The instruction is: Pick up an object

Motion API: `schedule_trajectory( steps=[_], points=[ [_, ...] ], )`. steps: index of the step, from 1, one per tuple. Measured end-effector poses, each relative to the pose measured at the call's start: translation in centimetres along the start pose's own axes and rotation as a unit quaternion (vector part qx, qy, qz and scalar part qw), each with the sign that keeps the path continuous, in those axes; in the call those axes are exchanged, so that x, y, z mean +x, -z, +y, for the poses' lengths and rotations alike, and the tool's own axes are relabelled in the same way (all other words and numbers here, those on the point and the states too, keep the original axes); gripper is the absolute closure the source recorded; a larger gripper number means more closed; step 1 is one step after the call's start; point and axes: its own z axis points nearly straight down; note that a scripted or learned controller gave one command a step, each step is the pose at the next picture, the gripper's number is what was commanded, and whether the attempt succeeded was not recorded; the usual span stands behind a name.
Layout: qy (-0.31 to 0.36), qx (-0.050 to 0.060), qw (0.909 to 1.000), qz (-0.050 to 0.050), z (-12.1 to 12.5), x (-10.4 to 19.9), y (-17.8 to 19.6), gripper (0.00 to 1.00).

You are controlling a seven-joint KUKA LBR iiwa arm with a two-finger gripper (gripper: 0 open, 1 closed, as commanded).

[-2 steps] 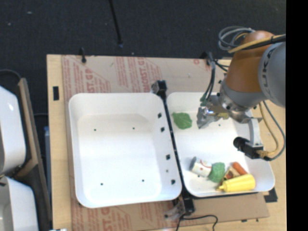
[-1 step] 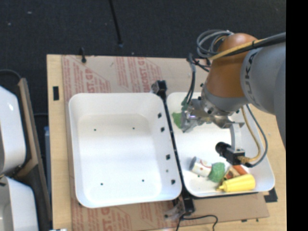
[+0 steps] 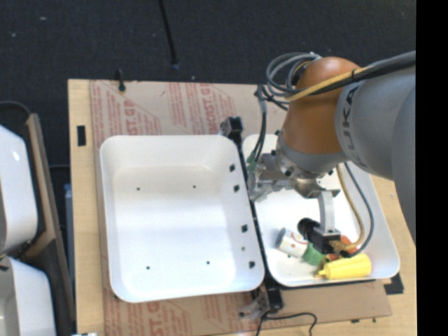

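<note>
Arm (image 3: 378,117) over right bin (image 3: 389,261) — yellow object (image 3: 346,267) inside.

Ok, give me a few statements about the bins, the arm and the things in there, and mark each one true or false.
1. The yellow object lies in the right bin. True.
2. The arm comes in from the view's left and hangs clear of the bins. False: it comes in from the right and hangs over the right bin.
3. A green object lies just beside the yellow object. True.
4. The bins stand on bare metal. False: they stand on a sheet of cardboard with red print.
</note>
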Motion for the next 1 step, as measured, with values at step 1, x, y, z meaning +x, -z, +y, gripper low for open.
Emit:
schedule_trajectory(
  steps=[1],
  points=[
    [0.001,0.000,1.0000,0.000,-2.21,5.38,-0.28,1.00]
  ],
)
